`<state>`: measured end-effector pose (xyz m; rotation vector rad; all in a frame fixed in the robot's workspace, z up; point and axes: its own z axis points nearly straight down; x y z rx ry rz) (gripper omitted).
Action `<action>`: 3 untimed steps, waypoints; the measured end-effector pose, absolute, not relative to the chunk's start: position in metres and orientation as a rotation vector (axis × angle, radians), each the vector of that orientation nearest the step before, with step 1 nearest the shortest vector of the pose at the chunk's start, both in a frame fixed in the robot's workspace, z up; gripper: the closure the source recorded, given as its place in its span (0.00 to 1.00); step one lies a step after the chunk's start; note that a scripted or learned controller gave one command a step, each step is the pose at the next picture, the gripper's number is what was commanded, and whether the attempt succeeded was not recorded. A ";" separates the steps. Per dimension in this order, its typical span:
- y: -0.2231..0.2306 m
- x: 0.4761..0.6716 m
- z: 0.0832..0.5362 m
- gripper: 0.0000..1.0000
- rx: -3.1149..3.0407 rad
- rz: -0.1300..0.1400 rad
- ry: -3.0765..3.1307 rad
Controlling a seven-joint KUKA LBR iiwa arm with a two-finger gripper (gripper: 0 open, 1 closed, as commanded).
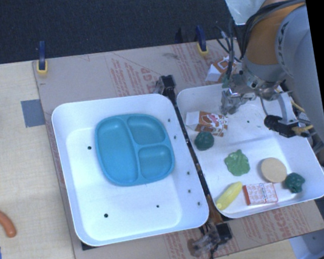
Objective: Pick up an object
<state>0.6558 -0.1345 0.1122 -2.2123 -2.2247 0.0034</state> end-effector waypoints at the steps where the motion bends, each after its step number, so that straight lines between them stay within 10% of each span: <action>1: -0.180 0.651 0.215 0.00 -2.220 -0.001 -2.226; 2: -0.084 0.540 0.191 0.00 -2.212 0.004 -2.224; 3: -0.143 0.536 0.173 0.00 -2.216 0.005 -2.222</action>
